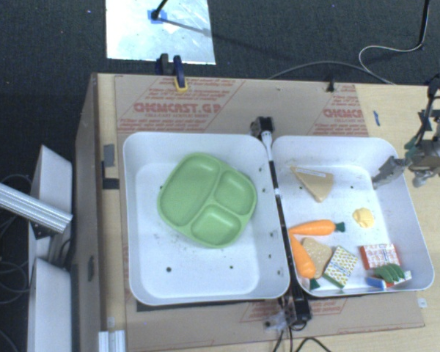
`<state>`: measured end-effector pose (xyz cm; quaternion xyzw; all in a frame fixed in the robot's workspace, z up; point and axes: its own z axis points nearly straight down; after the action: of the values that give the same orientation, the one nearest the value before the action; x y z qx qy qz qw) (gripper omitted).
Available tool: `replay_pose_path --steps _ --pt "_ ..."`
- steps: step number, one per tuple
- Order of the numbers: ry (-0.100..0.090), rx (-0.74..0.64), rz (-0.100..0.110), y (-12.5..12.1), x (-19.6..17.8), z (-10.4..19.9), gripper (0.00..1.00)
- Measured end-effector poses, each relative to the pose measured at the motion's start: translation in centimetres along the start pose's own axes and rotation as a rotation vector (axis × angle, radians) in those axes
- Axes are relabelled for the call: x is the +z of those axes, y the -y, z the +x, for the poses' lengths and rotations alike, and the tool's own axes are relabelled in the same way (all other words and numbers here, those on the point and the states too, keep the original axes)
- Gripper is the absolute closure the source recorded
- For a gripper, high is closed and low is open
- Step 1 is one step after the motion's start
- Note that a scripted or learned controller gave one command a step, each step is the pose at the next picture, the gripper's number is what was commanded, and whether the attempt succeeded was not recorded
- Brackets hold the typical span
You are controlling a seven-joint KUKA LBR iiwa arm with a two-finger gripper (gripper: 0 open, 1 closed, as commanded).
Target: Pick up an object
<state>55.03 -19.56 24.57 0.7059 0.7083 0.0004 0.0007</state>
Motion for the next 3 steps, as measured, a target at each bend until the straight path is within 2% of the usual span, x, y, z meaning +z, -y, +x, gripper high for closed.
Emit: replay_pose_path --steps 1,2,3 --pt "-0.001 0.002 0.004 -1.1 11.3 -1.1 0.00" --pt "-0.001 -0.002 0.000 -5.7 16.2 3.1 0.00" --pt "-0.001 -0.002 -0.004 -10.8 8.6 9.8 0.00"
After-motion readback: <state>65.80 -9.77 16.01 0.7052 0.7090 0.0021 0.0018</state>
